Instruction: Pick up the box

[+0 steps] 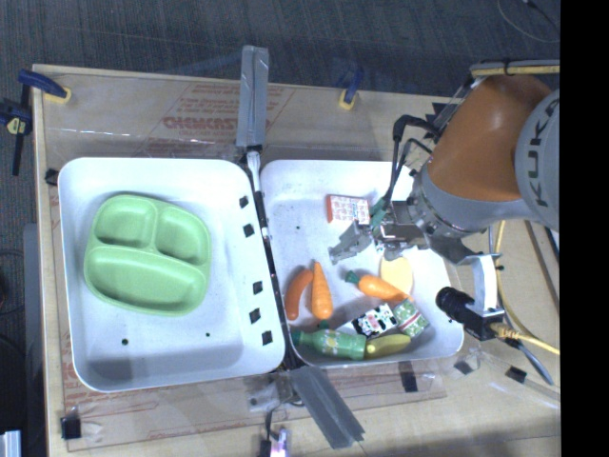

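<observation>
Bins [162,365] smooth white plastic; green tray [147,252] matt plastic; box [346,208] printed card; bench [143,112] wood.

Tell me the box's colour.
Orange-red with a pale grid pattern, in the camera view: box, right bin.

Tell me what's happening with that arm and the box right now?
Gripper low in right bin, nothing between fingers. Box flat just behind it, ungrasped. Carrots nearby, not blocking.

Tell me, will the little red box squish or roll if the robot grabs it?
Probably neither. The box looks flat-sided and lies flat on the right bin's floor, so rolling seems unlikely. It looks small and thin, so likely light, and it might slide when nudged by the gripper.
</observation>
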`<state>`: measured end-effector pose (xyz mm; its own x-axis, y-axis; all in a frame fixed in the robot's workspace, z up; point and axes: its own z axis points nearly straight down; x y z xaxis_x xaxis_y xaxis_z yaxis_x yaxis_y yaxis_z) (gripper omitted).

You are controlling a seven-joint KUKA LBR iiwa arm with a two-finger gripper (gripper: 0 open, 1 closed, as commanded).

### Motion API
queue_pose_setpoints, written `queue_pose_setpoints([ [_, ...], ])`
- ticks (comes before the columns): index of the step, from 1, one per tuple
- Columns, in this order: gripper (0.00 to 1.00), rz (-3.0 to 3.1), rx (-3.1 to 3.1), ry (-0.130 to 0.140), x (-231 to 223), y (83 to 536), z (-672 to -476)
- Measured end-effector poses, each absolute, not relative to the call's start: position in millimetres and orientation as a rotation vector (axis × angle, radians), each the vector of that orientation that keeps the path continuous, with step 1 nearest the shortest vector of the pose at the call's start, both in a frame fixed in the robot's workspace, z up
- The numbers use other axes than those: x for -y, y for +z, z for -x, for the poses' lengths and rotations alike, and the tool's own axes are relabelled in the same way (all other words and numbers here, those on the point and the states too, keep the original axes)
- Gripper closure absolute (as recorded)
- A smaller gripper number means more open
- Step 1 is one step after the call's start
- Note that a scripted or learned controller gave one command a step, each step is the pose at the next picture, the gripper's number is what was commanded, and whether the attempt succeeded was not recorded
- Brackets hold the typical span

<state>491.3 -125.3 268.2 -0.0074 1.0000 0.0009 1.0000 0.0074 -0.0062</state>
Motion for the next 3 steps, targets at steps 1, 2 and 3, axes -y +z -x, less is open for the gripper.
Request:
queue_pose_setpoints([
  [1,0.0,2.137,2.298,0.005,182.0,286.5,-571.1],
  [2,0.0,2.082,2.35,0.004,184.0,387.6,-580.9],
  [3,0.0,2.05,2.373,0.007,209.8,229.1,-601.2],
])
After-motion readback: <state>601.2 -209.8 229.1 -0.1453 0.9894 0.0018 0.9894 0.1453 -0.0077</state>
